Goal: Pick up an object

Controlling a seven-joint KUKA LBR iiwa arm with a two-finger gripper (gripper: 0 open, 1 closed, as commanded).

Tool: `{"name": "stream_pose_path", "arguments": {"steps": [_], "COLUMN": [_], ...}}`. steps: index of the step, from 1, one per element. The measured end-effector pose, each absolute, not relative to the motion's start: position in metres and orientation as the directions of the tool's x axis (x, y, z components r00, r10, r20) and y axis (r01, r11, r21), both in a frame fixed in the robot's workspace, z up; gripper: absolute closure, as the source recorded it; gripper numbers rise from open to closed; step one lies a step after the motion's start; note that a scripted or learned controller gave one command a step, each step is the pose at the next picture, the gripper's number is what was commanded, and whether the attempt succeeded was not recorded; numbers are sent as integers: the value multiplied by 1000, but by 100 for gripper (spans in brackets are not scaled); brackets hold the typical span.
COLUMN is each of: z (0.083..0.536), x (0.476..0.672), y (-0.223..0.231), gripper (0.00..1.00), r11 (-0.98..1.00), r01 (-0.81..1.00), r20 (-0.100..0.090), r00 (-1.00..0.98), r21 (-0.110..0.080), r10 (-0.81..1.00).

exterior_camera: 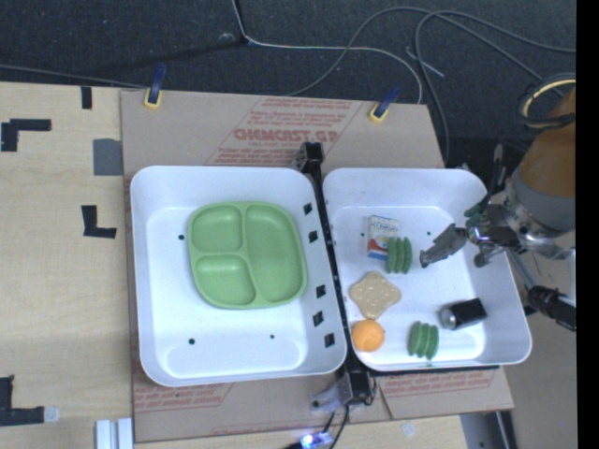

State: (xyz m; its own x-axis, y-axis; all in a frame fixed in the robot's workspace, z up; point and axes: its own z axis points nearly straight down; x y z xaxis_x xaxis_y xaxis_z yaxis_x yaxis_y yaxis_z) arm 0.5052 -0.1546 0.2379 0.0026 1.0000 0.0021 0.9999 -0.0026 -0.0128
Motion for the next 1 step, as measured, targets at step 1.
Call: {"name": "stream_pose_path", "arguments": {"steps": [1], "z": [243], "x": [508], "y": [-154], "gripper": [0], "r11": [1], "r01": [1000], "r20": [0], "r00": [-1], "r21": [-2], "r10": [1000]}}
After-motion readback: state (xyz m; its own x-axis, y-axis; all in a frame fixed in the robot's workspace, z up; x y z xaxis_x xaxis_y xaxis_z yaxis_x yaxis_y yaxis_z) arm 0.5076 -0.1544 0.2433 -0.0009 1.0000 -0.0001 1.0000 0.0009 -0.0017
